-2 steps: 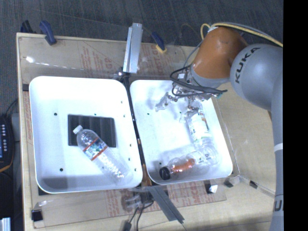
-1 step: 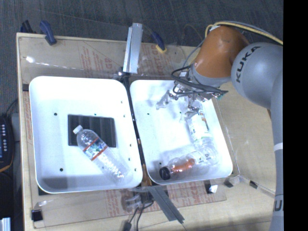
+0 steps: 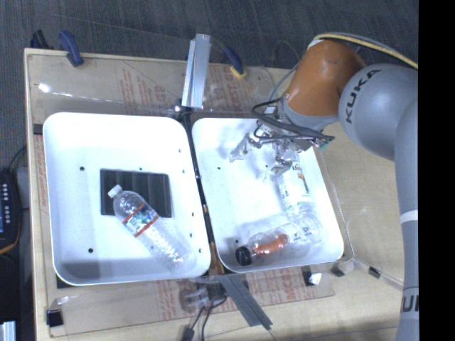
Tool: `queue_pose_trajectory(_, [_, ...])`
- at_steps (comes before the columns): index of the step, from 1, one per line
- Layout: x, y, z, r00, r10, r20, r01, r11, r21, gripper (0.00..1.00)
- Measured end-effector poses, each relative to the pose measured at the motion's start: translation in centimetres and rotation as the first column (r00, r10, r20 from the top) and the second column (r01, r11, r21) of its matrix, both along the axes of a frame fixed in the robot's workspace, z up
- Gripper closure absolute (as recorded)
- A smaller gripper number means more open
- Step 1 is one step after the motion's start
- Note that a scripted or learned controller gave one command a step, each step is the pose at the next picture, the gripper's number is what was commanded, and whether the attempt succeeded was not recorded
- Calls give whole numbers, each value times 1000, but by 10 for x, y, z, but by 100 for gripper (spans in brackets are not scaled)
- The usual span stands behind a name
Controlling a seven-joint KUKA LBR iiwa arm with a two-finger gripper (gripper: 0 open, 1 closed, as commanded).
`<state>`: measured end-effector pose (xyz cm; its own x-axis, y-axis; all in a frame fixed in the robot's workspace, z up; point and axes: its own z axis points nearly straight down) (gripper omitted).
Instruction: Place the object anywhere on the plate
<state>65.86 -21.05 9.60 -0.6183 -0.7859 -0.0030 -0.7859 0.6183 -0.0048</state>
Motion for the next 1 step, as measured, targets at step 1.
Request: queue_pose_trajectory(1, [0,0,0,1000,0,0,0,1000,0,0])
